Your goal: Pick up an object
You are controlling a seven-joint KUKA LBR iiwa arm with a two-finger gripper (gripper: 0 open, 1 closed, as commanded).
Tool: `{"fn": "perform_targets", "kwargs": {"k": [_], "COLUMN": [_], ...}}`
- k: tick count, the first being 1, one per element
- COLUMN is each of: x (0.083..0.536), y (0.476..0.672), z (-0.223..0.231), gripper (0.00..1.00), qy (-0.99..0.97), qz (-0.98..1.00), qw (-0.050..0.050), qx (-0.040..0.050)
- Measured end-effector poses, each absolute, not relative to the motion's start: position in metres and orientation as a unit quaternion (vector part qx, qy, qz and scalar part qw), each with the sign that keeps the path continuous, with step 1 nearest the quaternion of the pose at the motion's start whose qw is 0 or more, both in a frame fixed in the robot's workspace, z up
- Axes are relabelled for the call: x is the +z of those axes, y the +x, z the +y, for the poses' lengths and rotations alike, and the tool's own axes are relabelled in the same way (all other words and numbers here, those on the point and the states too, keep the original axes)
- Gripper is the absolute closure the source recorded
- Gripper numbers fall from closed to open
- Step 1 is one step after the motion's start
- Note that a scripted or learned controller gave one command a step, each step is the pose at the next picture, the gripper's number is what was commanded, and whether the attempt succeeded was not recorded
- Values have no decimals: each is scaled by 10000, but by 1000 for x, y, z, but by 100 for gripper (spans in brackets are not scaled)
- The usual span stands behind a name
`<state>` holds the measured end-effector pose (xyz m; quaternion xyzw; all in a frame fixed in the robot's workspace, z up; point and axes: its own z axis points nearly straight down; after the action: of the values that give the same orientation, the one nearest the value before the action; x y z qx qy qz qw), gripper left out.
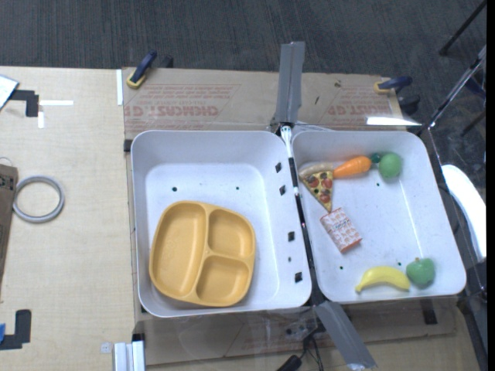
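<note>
While every object still lies in the bins, I see a yellow plate [203, 253] in the left bin [141, 207], then the right bin [390, 219] with a pizza slice [319, 185], small carton [340, 230] and banana [383, 279]. The carton, mid-bin, looks light and stiff; pinch across its narrow flat sides. Whether the claw is open or closed I cannot tell.
</note>
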<state>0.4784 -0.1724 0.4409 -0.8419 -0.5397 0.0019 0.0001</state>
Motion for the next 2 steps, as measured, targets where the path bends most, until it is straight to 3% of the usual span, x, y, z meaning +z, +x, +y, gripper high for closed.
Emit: {"fn": "perform_targets", "kwargs": {"k": [1,2], "x": [440,441], "y": [478,491], "z": [-166,-104], "gripper": [100,100], "qy": [-8352,-8648], "qz": [-5500,-5021], "qw": [7,5], "qx": [26,24]}}
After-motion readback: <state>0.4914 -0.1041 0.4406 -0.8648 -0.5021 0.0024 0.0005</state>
